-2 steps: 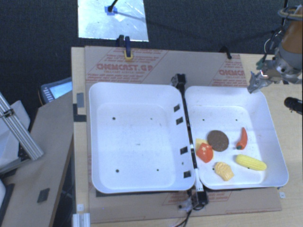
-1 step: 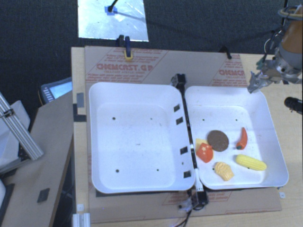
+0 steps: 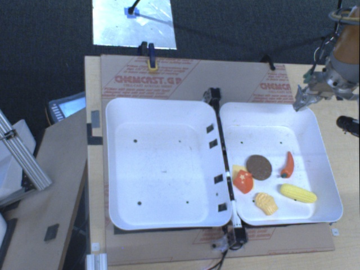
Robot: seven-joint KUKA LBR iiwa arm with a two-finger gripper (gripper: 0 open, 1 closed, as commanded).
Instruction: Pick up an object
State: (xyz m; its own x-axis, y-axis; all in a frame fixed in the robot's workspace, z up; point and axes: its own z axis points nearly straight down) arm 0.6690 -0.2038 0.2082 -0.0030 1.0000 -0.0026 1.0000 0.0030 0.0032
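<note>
My gripper hangs over the far right corner of the right bin, just at its rim, and it carries nothing. If my jaws are open or closed I cannot tell; they are too small and dark here.

All the objects lie in the near half of the right bin, well apart from me. The brown disc touches the red-orange piece on its near left side. The red pepper stands to the disc's right, the yellow corn is near and right of the disc, and the small yellow piece is just on the near side of it.

I think the danger is this: the disc and the red-orange piece touch, so one finger may land on the neighbour. The corn is round and may roll away. It also lies close to the bin's near right wall.

The far half of the right bin is bare, so I have open room to descend and travel toward the disc.
</note>
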